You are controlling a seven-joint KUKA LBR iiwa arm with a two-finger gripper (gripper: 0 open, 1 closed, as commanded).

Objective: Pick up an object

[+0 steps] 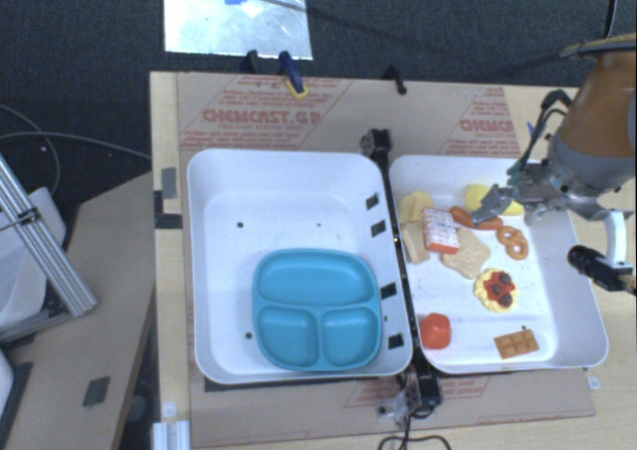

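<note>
- The gripper [495,207] is hovering over the sausage [470,218] in the right bin [587,338]; its grip I cannot tell.
- Centring over the sausage, clear of the pretzel [513,240], should help.

I log: left shallow white bin [219,209] holds a light-blue three-compartment plastic tray [317,309]. Right white bin [587,334] holds toy foods: red sausage [463,216], pretzel [513,239], bread slice [466,257], small pizza [496,289], red tomato [435,331], waffle [516,343]. The hand [493,204] hovers at the sausage's end.
</note>
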